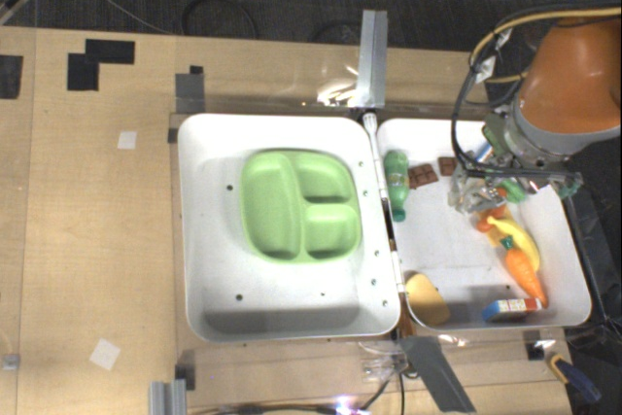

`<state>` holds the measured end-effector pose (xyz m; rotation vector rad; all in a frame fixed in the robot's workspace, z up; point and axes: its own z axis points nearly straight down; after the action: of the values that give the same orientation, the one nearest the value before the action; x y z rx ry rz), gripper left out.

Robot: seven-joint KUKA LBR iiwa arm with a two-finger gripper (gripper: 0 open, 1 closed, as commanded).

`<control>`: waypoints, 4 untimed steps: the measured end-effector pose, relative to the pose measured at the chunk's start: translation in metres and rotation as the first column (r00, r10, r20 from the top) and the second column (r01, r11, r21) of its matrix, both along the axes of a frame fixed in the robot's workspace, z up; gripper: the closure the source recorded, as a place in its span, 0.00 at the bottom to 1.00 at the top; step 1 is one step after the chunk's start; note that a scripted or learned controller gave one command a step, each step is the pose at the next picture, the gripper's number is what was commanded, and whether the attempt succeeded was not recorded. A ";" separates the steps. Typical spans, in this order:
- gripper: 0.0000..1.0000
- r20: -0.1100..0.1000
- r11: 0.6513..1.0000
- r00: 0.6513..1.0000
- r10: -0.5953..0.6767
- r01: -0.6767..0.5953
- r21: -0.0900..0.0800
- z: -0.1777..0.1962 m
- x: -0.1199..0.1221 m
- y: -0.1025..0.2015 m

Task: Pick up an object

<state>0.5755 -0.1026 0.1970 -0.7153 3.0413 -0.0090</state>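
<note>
The gripper (483, 194) hangs low over the upper right part of the right bin (437, 238), beneath the grey wrist and the orange band (573, 78); from this slanted view one cannot tell whether it is open or closed, nor whether it grips anything. Just below and to the right of it lies a banana (513, 234), and beyond that, toward the bin's lower right corner, a carrot (525, 273) (the two appear to touch end to end). A small blue and white box (509, 309) rests near the bin's lower edge, a tan rounded piece (426, 298) at its lower left. A green bottle (396, 182) lies along the bin's left wall, with brown blocks (422, 176) beside it. The left bin (209, 209) bears a green divided plate (299, 205).
</note>
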 end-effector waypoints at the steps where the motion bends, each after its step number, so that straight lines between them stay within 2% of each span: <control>1: 1.00 -0.012 0.907 0.907 0.421 -0.421 0.001 -0.051 0.001 -0.016; 2: 1.00 -0.005 0.787 0.787 0.616 -0.616 -0.009 0.057 0.070 -0.040; 3: 1.00 -0.012 0.649 0.649 0.761 -0.761 0.000 -0.019 0.025 -0.033; 4: 1.00 -0.015 0.409 0.409 0.913 -0.913 -0.004 0.007 -0.068 -0.045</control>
<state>0.5079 -0.1474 0.2036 -2.2631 2.1723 -0.0072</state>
